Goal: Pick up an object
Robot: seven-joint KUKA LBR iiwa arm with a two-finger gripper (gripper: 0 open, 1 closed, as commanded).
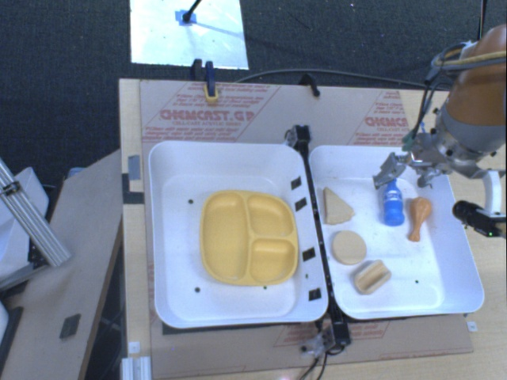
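The gripper [405, 169] hovers over the far part of the right bin [455, 295], fingers spread to either side with nothing between them. Just on its near side stands the blue bottle [393, 204], cap end toward the gripper, long axis running far to near. That's the relation to watch: the bottle's far tip sits almost under the left finger, and the body runs out nearward from there. My read is the arm wants a small shift nearward before dropping, with the fingers closing across the bottle's width.

Just right of the bottle lies the drumstick [418, 216], close enough to get nudged. The wedge [337, 207] is off to the left; the round biscuit [348, 247] and bread roll [371, 275] lie nearer. The yellow tray [248, 236] sits in the left bin [170, 172], well apart.
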